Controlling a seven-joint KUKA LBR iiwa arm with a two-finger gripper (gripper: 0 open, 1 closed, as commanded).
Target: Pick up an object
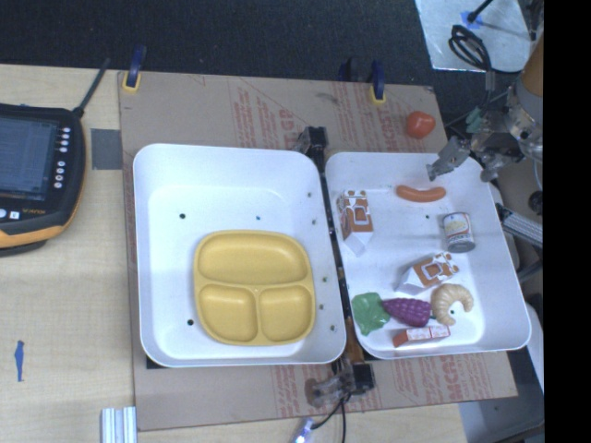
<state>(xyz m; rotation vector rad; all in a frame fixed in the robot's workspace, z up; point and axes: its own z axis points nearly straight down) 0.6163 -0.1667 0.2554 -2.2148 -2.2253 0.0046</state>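
Hand [454, 161] above right bin's [503, 247] top edge, grip state indeterminable.
Sausage [421, 192]: small, orange-red, lying flat just beside the hand, apart from other items.

A light wood table [65, 321] carried a brown cardboard sheet [231, 109], clamped at its far edge by blue clips [135, 66]. Beyond the table lay dark carpeted floor [231, 12]. A black-and-orange handheld controller [32, 172] sat at the table's left edge, under even, bright light.
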